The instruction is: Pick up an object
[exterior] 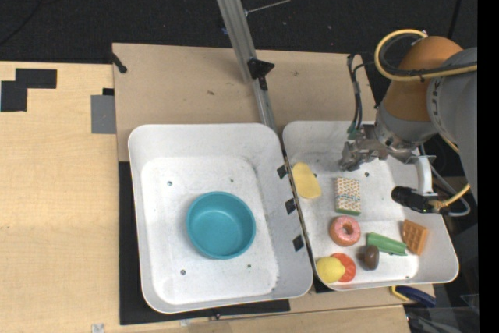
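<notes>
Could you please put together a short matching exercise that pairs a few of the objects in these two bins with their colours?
Things:
1. bowl in the left bin
2. doughnut in the right bin
3. waffle piece
4. long vegetable

Colours:
A. green
B. orange-brown
C. teal blue
D. pink

Right pairs: 1-C, 2-D, 3-B, 4-A.
</notes>
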Robot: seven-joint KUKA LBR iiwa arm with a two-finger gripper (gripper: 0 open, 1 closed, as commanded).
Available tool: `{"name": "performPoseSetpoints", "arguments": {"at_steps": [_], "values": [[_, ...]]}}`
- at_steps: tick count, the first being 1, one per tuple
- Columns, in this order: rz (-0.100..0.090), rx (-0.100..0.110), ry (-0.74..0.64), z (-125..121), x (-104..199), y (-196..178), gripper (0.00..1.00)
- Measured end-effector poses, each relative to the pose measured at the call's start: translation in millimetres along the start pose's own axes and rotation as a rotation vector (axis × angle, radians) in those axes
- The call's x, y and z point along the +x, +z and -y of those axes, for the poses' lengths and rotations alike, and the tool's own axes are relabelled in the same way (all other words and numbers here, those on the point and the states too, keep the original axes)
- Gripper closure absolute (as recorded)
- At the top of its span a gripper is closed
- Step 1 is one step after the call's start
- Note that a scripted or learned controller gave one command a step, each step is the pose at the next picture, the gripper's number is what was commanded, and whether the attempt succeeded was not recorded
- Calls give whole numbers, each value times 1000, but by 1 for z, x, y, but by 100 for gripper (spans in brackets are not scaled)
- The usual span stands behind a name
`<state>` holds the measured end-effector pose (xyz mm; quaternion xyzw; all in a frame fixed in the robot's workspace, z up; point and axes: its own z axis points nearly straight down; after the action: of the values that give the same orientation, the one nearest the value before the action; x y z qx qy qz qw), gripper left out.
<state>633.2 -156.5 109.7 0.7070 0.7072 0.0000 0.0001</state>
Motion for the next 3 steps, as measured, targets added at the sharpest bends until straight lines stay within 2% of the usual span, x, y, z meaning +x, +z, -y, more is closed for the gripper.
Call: {"name": "performPoseSetpoints", "arguments": {"at_steps": [2,3], "values": [[1,-4,0,-1,0,-116,100],[0,-2,1,-2,-1,-145,100]]}}
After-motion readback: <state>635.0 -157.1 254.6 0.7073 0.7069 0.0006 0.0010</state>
